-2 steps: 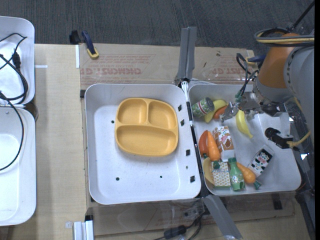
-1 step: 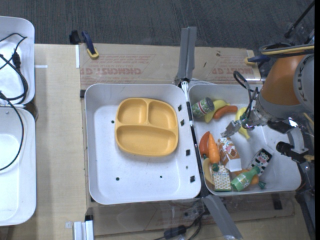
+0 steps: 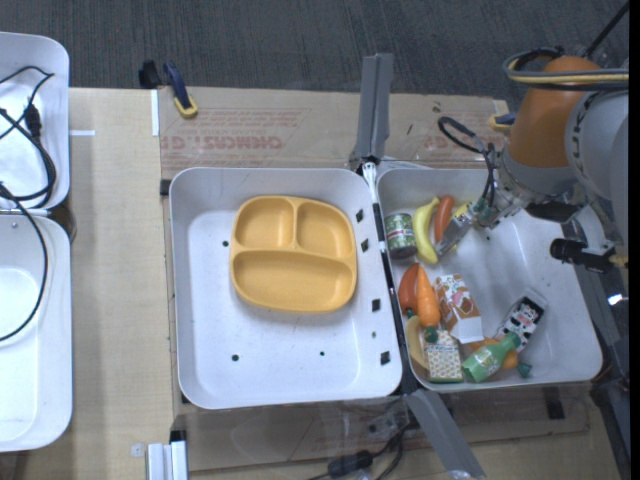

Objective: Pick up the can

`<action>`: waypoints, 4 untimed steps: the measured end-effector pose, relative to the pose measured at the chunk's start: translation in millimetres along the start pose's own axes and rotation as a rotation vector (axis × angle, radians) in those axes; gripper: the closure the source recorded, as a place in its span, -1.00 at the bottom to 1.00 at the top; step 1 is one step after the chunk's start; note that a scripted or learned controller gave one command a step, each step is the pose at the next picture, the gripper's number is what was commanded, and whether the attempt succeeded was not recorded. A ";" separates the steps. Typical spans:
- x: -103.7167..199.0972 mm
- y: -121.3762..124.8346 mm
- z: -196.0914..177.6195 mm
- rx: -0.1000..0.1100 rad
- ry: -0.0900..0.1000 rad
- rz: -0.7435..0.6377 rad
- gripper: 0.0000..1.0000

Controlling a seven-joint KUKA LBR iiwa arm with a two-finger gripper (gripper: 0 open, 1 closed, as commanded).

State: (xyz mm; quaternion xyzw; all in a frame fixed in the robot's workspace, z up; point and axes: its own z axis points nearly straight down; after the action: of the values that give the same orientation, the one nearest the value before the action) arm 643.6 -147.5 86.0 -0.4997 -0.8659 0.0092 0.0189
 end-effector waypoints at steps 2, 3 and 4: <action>34.1 -11.9 -1.9 -0.032 -0.024 -0.098 -1.00; 38.8 -88.8 1.3 -0.031 -0.023 -0.110 -1.00; 37.8 -89.2 -4.7 -0.030 -0.021 -0.106 1.00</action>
State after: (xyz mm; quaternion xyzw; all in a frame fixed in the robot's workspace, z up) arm 547.8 -159.5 94.6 -0.4534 -0.8913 0.0002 0.0028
